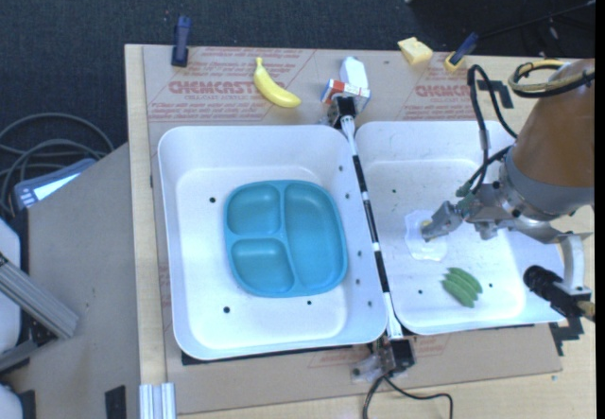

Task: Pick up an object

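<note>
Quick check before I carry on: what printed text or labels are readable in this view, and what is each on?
"CHEMCAST" in red on the board behind the left bin; the finer print around it is too small to read.
A similar red print on the board behind the right bin, partly covered, is not legible.
The label on the small carton is blurred.

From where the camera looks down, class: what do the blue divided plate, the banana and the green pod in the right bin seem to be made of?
Blue divided plate: likely moulded plastic, one even colour with a soft sheen.
Banana: probably a plastic toy, uniform yellow and smooth.
Green pod: looks like a toy pea pod, plastic or rubber; too small to say.
</note>
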Available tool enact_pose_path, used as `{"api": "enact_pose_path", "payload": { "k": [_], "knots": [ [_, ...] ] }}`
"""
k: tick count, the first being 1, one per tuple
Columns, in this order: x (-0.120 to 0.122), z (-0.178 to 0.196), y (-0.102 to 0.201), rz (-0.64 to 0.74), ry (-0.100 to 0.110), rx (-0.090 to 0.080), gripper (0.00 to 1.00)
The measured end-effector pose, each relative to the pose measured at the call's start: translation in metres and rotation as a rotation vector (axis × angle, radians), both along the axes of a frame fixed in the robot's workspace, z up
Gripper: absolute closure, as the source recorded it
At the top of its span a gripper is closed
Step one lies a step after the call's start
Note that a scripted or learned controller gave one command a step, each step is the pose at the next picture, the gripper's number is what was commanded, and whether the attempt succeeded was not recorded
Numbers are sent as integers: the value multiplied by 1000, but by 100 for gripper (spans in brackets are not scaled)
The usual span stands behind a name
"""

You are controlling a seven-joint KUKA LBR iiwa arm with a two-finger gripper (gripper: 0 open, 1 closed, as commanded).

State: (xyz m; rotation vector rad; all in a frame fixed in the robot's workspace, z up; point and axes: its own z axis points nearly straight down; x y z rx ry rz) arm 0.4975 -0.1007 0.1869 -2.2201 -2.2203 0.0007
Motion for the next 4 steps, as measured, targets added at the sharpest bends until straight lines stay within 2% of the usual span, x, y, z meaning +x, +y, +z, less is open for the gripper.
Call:
{"api": "enact_pose_path", "payload": {
  "k": [1, 2, 3, 4],
  "knots": [
    [30, 31, -73, -2, -4, -3, 0],
    [65, -62, -21, 2, 3, 2, 0],
    [46, -103, -5, -1, 1, 0, 0],
    [71, -102, -7, 0, -3, -1, 0]
  ]
}}
